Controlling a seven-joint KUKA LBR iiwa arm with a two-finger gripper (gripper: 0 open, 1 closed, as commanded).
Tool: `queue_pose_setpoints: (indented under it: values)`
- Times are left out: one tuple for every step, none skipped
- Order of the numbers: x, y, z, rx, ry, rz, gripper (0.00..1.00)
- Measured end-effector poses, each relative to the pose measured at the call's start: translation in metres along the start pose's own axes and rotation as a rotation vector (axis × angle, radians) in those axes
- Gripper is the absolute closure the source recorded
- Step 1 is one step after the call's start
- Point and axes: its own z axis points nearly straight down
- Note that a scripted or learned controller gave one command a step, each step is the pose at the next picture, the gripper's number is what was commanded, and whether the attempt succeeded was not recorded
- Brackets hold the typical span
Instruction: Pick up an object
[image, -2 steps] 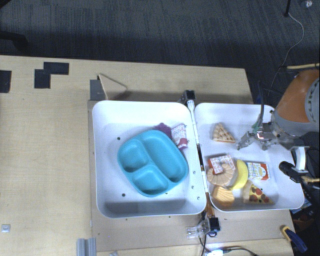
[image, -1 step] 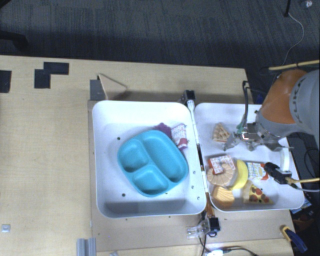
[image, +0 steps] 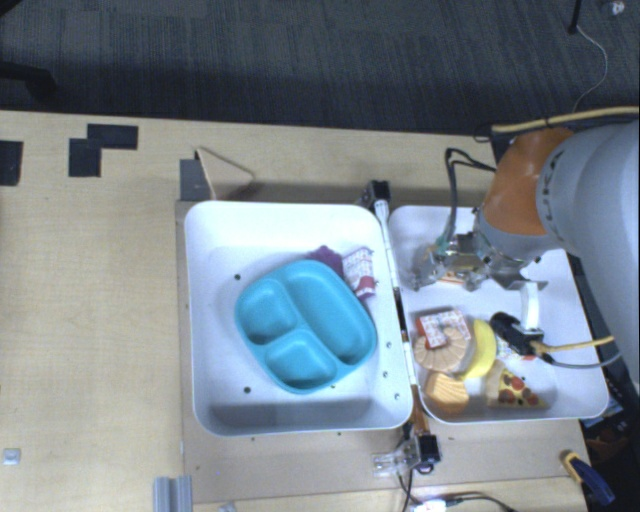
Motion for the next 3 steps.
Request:
queue_pose_setpoints:
  values:
    - [0.0,0.002,-0.012,-0.004,0.0,-0.002,1.0]
    - [-0.067,0.06,-0.042,0.002,-0.003,0.003,1.0]
    - [-0.066,0.06,-0.042,0.004,-0.002,0.002,0.0]
